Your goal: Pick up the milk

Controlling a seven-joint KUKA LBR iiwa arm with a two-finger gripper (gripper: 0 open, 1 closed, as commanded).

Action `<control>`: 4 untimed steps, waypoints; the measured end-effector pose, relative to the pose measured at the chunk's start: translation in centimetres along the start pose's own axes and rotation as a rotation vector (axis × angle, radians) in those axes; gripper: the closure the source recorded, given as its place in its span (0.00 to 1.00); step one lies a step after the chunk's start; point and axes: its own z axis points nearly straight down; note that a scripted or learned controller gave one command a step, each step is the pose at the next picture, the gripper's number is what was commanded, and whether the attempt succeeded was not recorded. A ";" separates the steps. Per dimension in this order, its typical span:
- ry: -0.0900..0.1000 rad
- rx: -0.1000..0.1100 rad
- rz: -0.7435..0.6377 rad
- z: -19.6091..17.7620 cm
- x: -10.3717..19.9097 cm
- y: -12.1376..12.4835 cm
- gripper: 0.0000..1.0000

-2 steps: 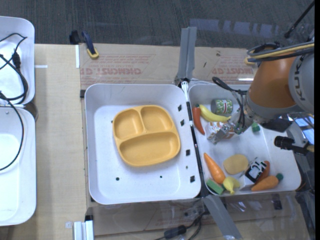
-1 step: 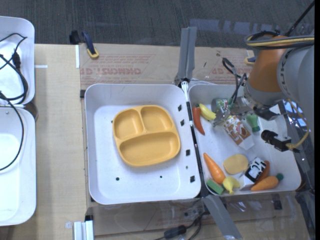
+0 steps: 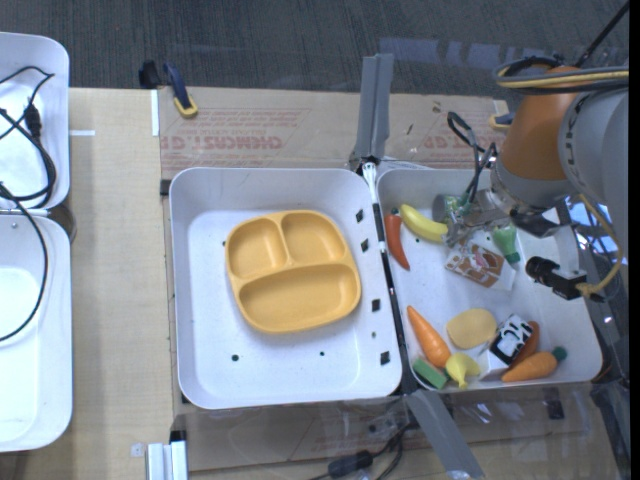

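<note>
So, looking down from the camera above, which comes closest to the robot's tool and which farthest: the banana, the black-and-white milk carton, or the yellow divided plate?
Measured from the tool at the back of the right bin:
1. Banana, just to its left in the same bin.
2. Milk carton, toward the front of the right bin.
3. Yellow divided plate, across the divider in the left bin.

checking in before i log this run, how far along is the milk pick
Done so far: the arm is over the right bin, with its end effector low beside the banana. In hand: nothing that can be seen between its fingers. Left: the black-and-white milk carton lies at the bin's front, between the tan cookie-like piece and a carrot, apart from the end effector, so the approach, grasp and lift remain.
</note>
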 end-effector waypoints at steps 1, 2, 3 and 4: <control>0.002 -0.001 -0.011 -4.4 -0.6 -1.4 1.00; -0.006 -0.025 0.076 -1.0 -3.8 -4.5 1.00; -0.009 -0.022 0.081 -0.8 -4.1 -4.8 0.00; -0.009 -0.027 0.098 -0.5 0.3 -5.7 0.00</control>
